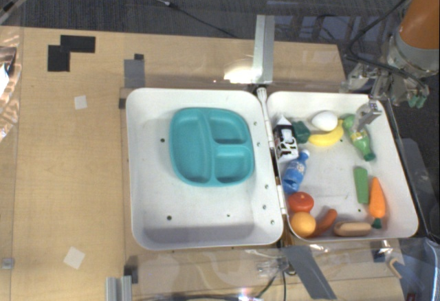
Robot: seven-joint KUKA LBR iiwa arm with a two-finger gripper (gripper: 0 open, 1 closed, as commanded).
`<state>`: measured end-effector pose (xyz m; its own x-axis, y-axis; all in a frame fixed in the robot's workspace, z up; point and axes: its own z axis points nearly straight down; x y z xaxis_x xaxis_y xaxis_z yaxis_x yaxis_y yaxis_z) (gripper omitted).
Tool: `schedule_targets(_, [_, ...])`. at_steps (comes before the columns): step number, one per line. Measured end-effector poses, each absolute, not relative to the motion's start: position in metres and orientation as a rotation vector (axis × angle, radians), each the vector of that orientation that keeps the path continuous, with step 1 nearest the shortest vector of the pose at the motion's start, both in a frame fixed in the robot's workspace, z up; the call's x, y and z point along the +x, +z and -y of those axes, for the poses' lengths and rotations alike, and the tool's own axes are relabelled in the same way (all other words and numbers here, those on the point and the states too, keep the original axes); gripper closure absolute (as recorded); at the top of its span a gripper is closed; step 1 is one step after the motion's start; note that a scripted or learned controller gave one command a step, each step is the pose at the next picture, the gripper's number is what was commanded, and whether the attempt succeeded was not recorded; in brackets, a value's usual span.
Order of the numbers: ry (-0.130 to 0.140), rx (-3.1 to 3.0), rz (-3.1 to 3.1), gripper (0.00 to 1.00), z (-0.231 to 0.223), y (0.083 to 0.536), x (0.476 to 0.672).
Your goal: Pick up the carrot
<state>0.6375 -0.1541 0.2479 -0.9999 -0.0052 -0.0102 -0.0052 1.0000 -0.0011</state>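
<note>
The gripper (369, 113), jaw state I cannot tell, hovers at the right bin's (328, 184) one o'clock; approach step, needing travel toward the carrot (377, 198) at five o'clock.

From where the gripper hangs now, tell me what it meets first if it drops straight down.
Most likely the green bottle-shaped toy at the right bin's upper right, just under the gripper. Depth is unclear from this slanted view. The carrot lies farther toward the near edge.

Carrot (377, 198) hemmed: cucumber (361, 185), bin wall (407, 191).
</note>
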Motion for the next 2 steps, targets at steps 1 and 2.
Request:
schedule_targets(1, [0.002,0.208,-3.138,0.0,0.194,0.122,0.564])
schedule_targets(2, [-0.004,0.147,-3.123,0.0,0.205,0.09,0.506])
